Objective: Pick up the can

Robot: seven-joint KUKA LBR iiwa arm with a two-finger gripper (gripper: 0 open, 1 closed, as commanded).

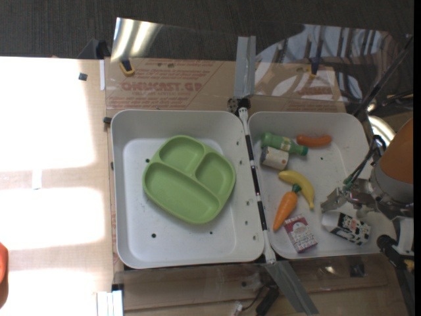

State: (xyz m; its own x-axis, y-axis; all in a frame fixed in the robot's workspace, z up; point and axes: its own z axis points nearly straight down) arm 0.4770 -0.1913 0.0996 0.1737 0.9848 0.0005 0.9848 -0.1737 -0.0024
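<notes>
The can (274, 157) is a small pale cylinder lying on its side near the left wall of the right bin (355, 127), just below a green bottle (284, 143). My gripper (335, 201) hangs over the right part of that bin, well to the right of the can and nearer the front, beside a black-and-white carton (349, 228). Nothing shows in the gripper. The arm's orange band (400, 158) is at the right edge of the view.
Around the can lie a red sausage (314, 139), a banana (298, 184), a carrot (285, 209) and a pink carton (300, 234). The left bin (125, 196) holds a green divided plate (189, 178). A raised rim separates the bins.
</notes>
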